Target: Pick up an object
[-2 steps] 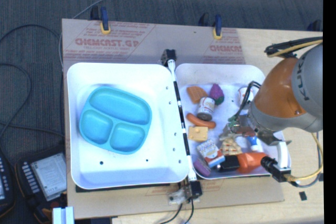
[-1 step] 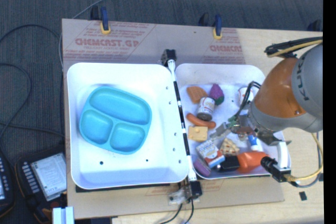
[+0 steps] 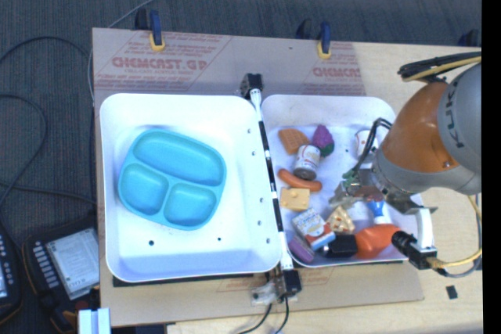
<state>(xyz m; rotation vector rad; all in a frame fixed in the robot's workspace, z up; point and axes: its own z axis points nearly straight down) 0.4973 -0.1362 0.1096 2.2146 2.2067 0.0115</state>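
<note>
The right bin [image 3: 329, 102] holds a jumble of toy food: a small can [image 3: 307, 161], a purple grape bunch [image 3: 323, 139], a brown bread piece [image 3: 293, 139], a hot dog [image 3: 300, 180], a yellow cracker [image 3: 296, 199], a pizza slice [image 3: 340, 220], an orange bottle [image 3: 376, 238] and a black piece [image 3: 341, 247]. My gripper [image 3: 350, 188] hangs low over the middle right of this bin, just above the pizza slice, under the grey and orange wrist [image 3: 419, 141]. Nothing shows clearly between its fingers.
The left bin [image 3: 125, 109] contains a blue three-compartment tray [image 3: 171, 177]. Both bins sit on a cardboard sheet [image 3: 172, 62] held by clamps at the back. Cables run over the carpet at the left, and a black device [image 3: 66, 262] lies at the lower left.
</note>
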